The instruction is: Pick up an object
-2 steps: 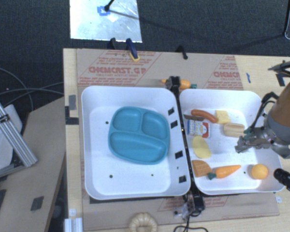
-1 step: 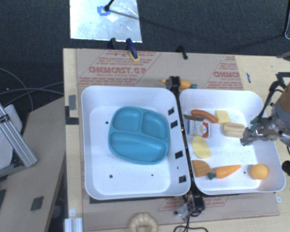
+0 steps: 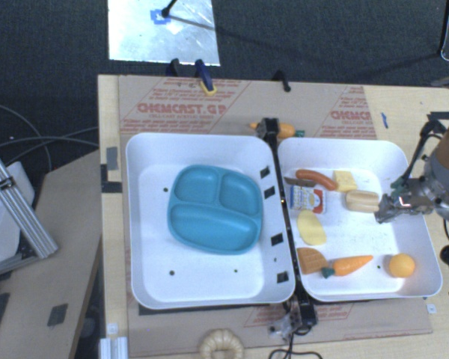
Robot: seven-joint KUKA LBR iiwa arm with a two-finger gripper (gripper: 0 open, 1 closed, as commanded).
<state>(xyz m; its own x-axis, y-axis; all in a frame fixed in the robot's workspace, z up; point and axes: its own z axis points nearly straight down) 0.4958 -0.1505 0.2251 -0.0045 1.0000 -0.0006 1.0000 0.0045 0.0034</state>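
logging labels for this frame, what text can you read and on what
"CHEMCAST GP", red print on the brown sheet under the bins, left side.
The same red print on the sheet's right side: too blurred to read.
Small packet in the right bin: print too small to read.

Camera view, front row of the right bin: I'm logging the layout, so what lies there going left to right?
Bread-like brown piece → carrot → orange. The gripper is farther back, beside the right wall of the bin.
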